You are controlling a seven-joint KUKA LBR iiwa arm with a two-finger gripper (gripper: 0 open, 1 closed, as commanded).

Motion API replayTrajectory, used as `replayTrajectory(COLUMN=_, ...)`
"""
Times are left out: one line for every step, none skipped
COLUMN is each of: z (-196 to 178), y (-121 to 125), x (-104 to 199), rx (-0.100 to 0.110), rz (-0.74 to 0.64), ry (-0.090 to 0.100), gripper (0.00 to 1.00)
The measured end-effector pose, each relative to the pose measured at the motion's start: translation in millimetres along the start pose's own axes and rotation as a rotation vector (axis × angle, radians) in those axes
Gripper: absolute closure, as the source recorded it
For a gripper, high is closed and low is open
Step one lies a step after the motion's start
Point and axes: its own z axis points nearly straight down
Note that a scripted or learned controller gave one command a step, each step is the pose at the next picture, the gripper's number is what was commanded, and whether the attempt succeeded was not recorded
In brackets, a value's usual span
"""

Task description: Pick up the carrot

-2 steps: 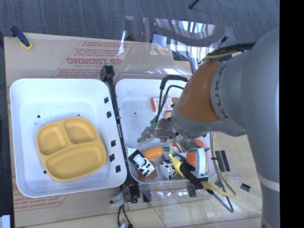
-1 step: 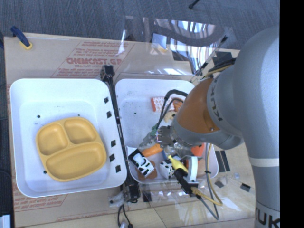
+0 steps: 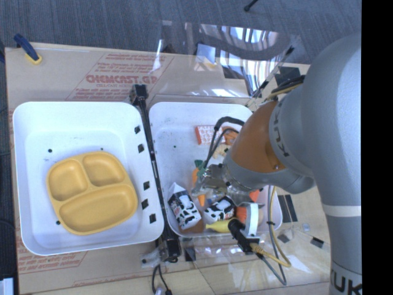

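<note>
The gripper (image 3: 206, 180) is lowered into the right bin (image 3: 169, 118), in among the clutter at the bin's near half. Its state cannot be told from this view, as the wrist and the arm's orange band (image 3: 258, 143) hide most of it. The carrot (image 3: 195, 176) lies just left of the gripper, seemingly touching it: an orange piece with a green top pointing to the far side. Whether it is grasped cannot be confirmed.

Near the gripper, on the near side, are two black-and-white cow-patterned items (image 3: 184, 209), side by side, with a yellow object (image 3: 216, 226) at the bin's near rim. A small orange-and-white item (image 3: 245, 214) lies to the right of these. On the far side of the gripper, an orange-and-white packet (image 3: 204, 134) rests on the bin floor.

The left bin (image 3: 37, 121) holds a yellow divided plate (image 3: 92, 192) with three compartments, lying in its near half. A black clip strip (image 3: 147, 158) runs between the two bins. Both bins sit on a brown printed board (image 3: 92, 72).
</note>
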Motion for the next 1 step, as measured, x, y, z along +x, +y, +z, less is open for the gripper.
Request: replayTrajectory(z=-78.8, y=-12.3, x=48.8, rx=0.007, rz=0.092, ry=0.001, gripper=1.00)
